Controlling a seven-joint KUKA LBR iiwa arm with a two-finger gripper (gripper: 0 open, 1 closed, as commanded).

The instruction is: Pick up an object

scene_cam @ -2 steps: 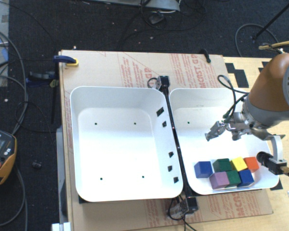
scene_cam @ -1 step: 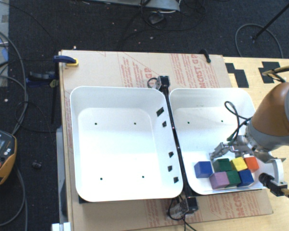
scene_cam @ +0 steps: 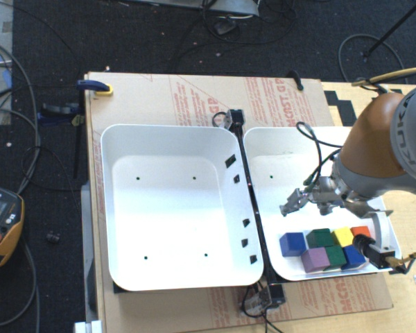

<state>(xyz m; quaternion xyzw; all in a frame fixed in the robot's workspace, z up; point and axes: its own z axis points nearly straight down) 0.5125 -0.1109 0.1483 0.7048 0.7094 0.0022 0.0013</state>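
Several coloured blocks sit clustered in the near right corner of the right bin [scene_cam: 277, 151]: a blue block [scene_cam: 292, 243], a purple block [scene_cam: 316, 259], two green blocks [scene_cam: 322, 238], a yellow block [scene_cam: 343, 236], an orange block [scene_cam: 360, 232] and a second blue one [scene_cam: 353, 257]. My gripper [scene_cam: 295, 202] hangs over the middle of that bin, just above and behind the blue block on the left of the cluster. It looks open, with nothing between its fingers. The arm's orange band covers the bin's far right side.
The left bin [scene_cam: 118, 186] stands beside the right one, a dark divider strip [scene_cam: 248, 200] between them. Both rest on a cardboard sheet [scene_cam: 194, 96]. A blue-and-yellow clamp [scene_cam: 96, 87] grips the bench's far left corner. Cables lie on the floor around.
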